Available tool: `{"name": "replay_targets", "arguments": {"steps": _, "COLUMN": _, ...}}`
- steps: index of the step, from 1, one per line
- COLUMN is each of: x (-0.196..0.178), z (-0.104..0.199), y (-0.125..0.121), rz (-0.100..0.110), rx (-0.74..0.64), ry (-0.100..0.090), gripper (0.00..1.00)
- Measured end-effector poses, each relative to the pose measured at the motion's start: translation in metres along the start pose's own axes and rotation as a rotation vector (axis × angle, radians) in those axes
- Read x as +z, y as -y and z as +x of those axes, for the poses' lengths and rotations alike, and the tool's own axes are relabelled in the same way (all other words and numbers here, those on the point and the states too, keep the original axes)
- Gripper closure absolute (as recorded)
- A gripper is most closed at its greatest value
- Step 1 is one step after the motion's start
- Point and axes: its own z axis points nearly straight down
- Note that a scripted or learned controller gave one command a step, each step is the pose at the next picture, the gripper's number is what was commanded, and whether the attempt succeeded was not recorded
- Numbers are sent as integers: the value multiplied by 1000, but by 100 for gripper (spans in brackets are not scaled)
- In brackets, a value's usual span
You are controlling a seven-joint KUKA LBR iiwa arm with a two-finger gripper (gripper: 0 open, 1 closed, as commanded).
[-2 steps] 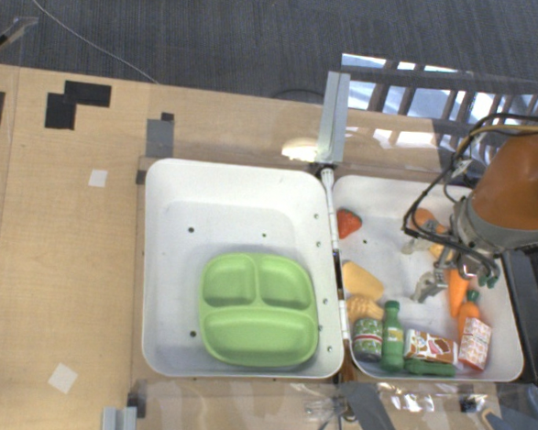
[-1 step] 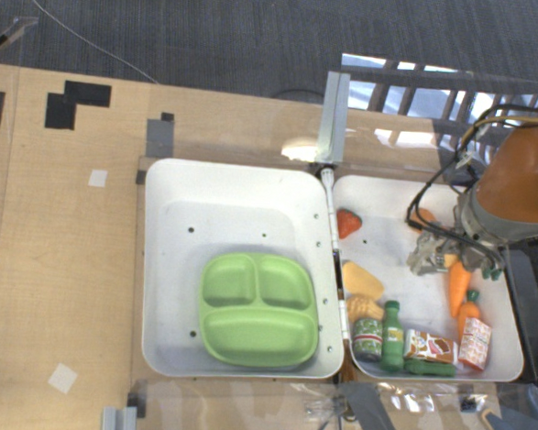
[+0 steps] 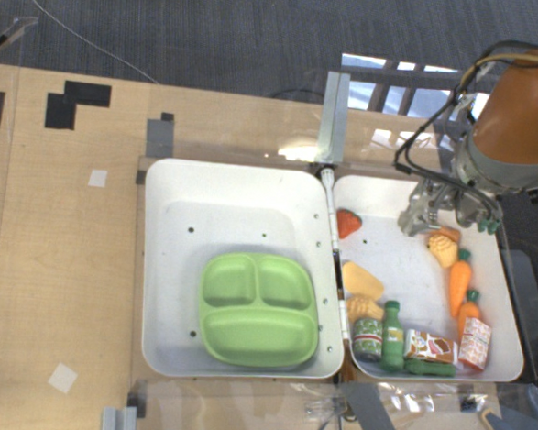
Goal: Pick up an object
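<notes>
claw (image 3: 432, 214) low in right bin (image 3: 512, 309), seemingly beside the croissant (image 3: 444, 246)

Green divided plate (image 3: 260, 310) (three compartments) in left bin (image 3: 171, 239).

Orange band (image 3: 524, 112) above grey wrist (image 3: 511, 171) — black cables looping, metal fingers (image 3: 418, 215)

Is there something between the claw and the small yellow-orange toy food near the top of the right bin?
Nothing visible stands between them. The claw hangs over the right bin, just left of the yellow-orange toy food. The carrot lies below, out of the way.
</notes>
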Motion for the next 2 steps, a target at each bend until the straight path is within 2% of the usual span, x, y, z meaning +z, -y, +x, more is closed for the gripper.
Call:
{"name": "replay_targets", "arguments": {"steps": 1, "x": -8, "z": -1, "y": 1, "rz": 0, "rx": 0, "ry": 1, "gripper": 100}}
{"name": "replay_targets", "arguments": {"steps": 2, "x": -21, "z": -3, "y": 0, "rz": 1, "rx": -3, "ry": 11, "gripper": 100}}
